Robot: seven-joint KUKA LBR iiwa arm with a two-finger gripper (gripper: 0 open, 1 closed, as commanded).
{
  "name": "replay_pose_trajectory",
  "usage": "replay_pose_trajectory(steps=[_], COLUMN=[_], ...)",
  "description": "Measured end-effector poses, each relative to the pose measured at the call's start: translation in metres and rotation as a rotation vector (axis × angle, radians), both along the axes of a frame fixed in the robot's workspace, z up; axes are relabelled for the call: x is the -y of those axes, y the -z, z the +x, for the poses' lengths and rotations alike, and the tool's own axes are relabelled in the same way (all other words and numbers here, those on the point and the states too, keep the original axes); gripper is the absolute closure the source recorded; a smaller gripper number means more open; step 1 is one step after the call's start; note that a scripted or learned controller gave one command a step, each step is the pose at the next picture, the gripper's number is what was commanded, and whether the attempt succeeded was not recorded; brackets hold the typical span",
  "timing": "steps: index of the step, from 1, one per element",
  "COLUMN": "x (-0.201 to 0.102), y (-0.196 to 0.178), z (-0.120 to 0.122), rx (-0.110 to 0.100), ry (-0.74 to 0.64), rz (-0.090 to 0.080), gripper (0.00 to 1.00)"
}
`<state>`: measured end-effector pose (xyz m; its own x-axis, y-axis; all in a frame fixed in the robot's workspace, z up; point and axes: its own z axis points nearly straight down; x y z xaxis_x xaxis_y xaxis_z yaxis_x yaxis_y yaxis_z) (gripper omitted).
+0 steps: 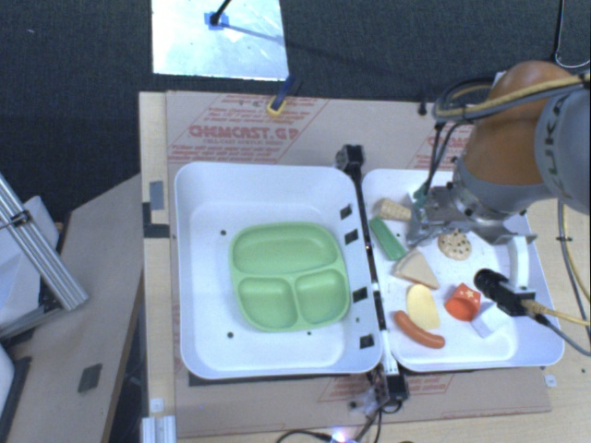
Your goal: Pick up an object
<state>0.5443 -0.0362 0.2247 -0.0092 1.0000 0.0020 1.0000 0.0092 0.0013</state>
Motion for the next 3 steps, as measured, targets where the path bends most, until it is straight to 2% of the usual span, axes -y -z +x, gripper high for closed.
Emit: replay_pose_trajectory(steps=[1,2,3], x=[-0.048,-0.076,-0.078], y=[-0.006,0.01,0.01], z=[-0.001,0.003,0.006], rx=[0.001,-0.002,0.0], ry=[-0.001,0.002,0.003], rz=[0.0,-0.001,-0.002], gripper=[1.0,1.0,1.0])
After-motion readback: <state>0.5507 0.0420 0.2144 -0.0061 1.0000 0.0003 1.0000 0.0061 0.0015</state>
